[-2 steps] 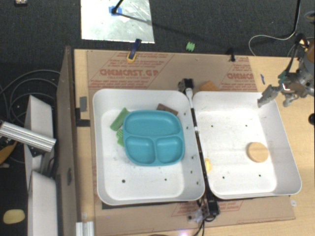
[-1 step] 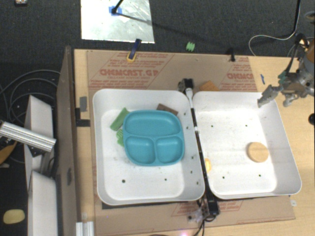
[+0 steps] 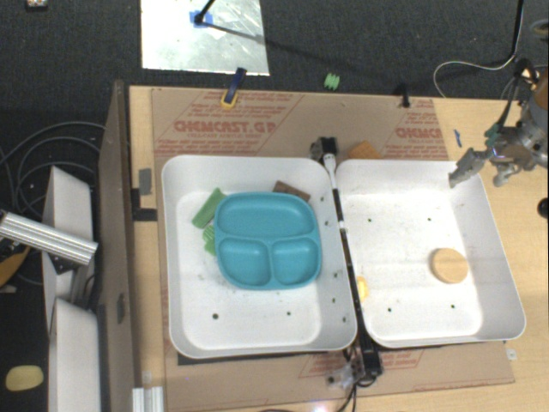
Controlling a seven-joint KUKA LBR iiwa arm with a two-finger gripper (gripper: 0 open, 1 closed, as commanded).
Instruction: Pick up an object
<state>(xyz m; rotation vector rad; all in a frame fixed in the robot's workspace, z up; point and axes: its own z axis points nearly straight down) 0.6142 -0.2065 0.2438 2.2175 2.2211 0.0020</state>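
Near to far. Wooden disc (image 3: pixel 449 265) is lying flat in the right bin (image 3: pixel 403 312), near-right part, close to the right wall, nothing touching it. That's the likeliest pick imo. Round, tan, low profile, no long axis, so approach angle isn't mattering. The edge is looking thin, so a side pinch could slip.

Key relation: gripper (image 3: pixel 485 166) is hanging over the far-right corner of the same bin, with the disc lying toward the near side of it and slightly left. Well apart, so the next move prob needs to be a pull toward near plus a drop.

Claw state: fingers are sitting spread, nothing between them.

Left bin (image 3: pixel 184 316) is holding a blue divided tray (image 3: pixel 266 239), w/ a green piece (image 3: pixel 207 209) poking out at its left edge and a brown block (image 3: pixel 292 190) at its far edge, both partly under or behind the tray. Harder to get at, further from the arm.
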